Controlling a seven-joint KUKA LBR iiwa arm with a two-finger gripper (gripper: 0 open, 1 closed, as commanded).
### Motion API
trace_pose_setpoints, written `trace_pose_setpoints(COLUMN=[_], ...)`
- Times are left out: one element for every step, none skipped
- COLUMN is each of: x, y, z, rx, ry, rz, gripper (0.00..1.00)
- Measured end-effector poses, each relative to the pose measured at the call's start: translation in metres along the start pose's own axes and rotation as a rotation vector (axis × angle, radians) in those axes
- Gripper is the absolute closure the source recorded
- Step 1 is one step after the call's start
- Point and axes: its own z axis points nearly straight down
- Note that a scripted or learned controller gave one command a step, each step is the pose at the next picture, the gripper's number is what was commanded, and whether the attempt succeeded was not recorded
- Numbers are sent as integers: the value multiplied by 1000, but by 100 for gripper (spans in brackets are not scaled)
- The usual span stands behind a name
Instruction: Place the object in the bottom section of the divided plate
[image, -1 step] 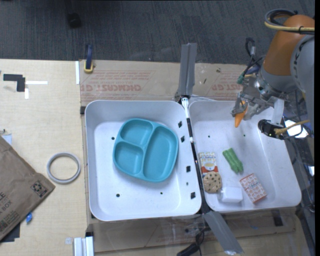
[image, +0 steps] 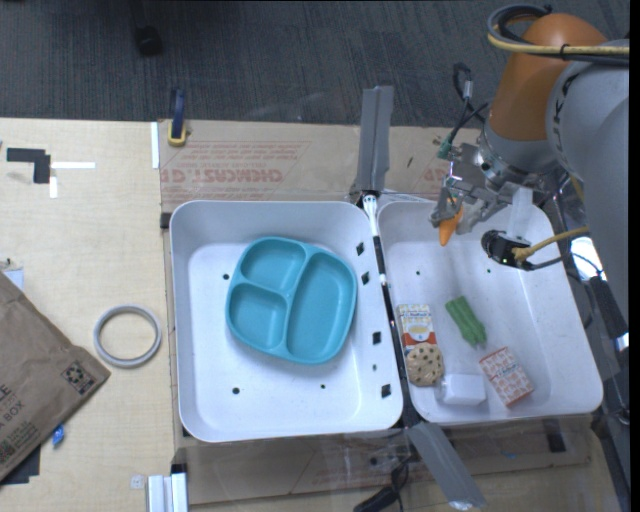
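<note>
We see the pincer (image: 452, 212) above the far end of the right bin (image: 560, 400), closed on a small orange carrot-shaped object (image: 446, 229) that hangs between its fingers. The blue divided plate (image: 291, 299) sits in the left bin (image: 195, 330), well apart from it.

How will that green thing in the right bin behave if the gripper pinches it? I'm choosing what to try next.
The green object looks narrow and elongated, lying flat, so it probably won't tip, though it may roll or swivel if nudged off-centre. It seems small and likely light. Stiff or soft can't be judged from this view.
</note>
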Motion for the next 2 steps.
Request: trace_pose_setpoints(x=[-16, -17], y=[6, 5], z=[8, 1], rx=[-3, 1], ry=[1, -2], rz=[107, 105], gripper=[100, 100])
